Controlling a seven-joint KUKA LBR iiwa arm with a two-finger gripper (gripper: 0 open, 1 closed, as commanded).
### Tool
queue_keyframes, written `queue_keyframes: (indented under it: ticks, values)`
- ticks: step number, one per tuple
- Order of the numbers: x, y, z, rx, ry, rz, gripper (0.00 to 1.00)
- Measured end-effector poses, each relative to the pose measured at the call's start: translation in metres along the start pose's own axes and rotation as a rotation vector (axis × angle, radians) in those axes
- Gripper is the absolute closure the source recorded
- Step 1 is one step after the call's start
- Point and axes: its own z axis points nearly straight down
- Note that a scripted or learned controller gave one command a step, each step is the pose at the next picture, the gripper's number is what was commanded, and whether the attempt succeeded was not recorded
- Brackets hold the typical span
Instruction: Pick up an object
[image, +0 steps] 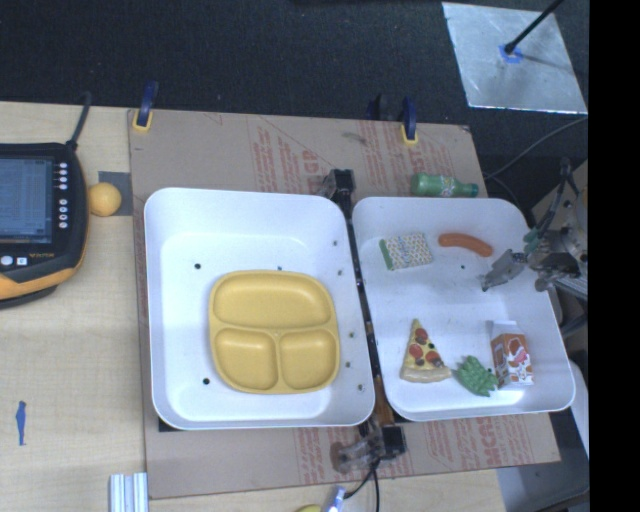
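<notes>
On my screen the far left shows a black and orange handheld control pendant, with a small yellow ball beside it. Next comes the left white plastic bin, holding 1 yellow plastic plate with 3 compartments.

The right white plastic bin holds 5 things. All lie to the left of the gripper or nearer to the camera. A small patterned packet with a green edge lies well to its left. An orange toy sausage lies just to its upper left, apart from it. A toy pizza slice, a green leafy toy and a small red and white carton lie below it, near the front wall. A green toy bottle lies outside, behind the bin.

The gripper hangs over the right side of this bin. I see nothing between its fingers, and I cannot tell how far they are open.
</notes>
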Motion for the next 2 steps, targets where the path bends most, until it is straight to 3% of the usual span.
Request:
queue_keyframes:
  ticks: [1, 2]
  values:
    - [0.052, 0.045, -0.041, 0.000, 0.002, 0.000, 0.00]
    - [-0.001, 0.086, 0.001, 0.002, 0.001, 0.002, 0.00]
